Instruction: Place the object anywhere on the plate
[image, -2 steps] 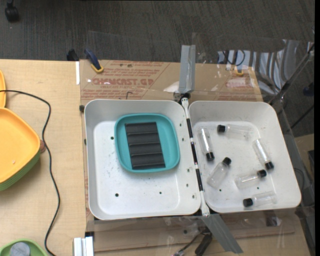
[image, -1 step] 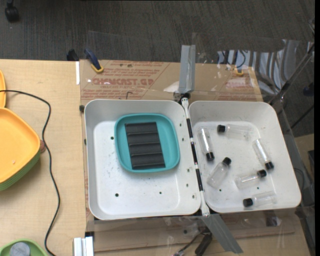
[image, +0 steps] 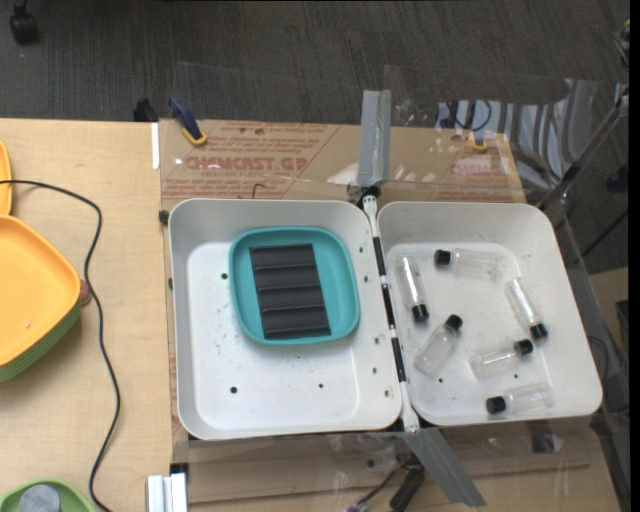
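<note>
A teal square plate (image: 345, 290) with a dark ribbed insert (image: 289, 290) lies in the left white bin (image: 200, 340), toward its back. Several clear plastic vials with black caps lie scattered in the right white bin (image: 560, 260): one (image: 412, 288) by the left wall, one (image: 467, 260) at the back, one (image: 524, 307) on the right, one (image: 438, 346) in the middle, one (image: 498, 356) lower right and one (image: 520, 401) at the front.
Stacked orange and green dishes (image: 30, 300) sit on the wooden table at far left, with a black cable (image: 100, 300) running past them. Flat cardboard (image: 260, 160) lies behind the bins. A metal divider (image: 385, 300) separates the two bins.
</note>
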